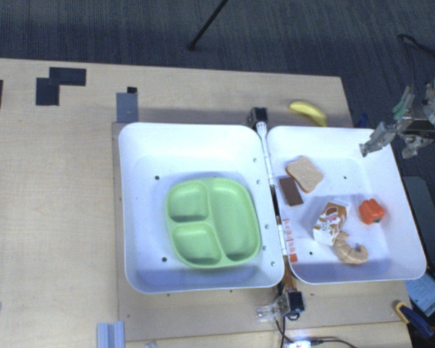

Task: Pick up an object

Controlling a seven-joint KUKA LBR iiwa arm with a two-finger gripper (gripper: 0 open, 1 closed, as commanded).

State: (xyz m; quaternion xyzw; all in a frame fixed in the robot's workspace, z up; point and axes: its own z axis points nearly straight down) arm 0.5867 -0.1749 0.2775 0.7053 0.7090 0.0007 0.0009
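The two-finger metal gripper (pixel 383 138) hangs over the far right corner of the right white plastic bin (pixel 399 267), its fingers slightly apart and nothing between them. Inside that bin lie a tan slice of bread (pixel 304 173) at the far left, a small dark brown rectangular bar (pixel 291 191) just beside it, a crumpled white and orange packet (pixel 330 222) near the middle, a beige pretzel-like ring (pixel 350 251) touching the packet's near side, and an orange rounded toy (pixel 371 211) to the right. The left white plastic bin (pixel 141 216) holds a light green divided tray (pixel 213 222). A yellow banana (pixel 308 112) rests on the wooden bench (pixel 51 216) beyond the bins.
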